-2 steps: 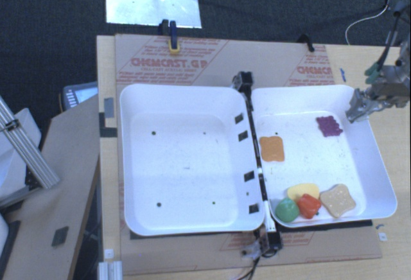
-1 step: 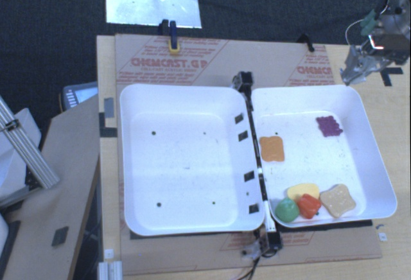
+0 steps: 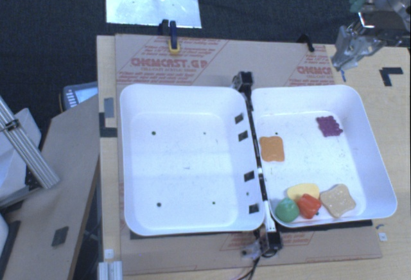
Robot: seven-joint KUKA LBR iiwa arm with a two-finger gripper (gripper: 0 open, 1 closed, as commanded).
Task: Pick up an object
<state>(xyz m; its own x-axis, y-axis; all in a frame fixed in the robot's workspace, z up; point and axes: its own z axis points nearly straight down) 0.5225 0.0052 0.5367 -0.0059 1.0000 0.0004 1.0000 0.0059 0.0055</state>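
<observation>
My pincer (image 3: 350, 57) hangs at the upper right of the frame, above the counter and outside the right bin (image 3: 359, 112); whether it is open or closed I cannot tell. The orange slice (image 3: 272, 149) lies alone left of that bin's middle. It looks light, stiff and flat, likely slippery plastic, so I would pinch it across its narrow sides. The cluster at lower right looks too crowded.
</observation>
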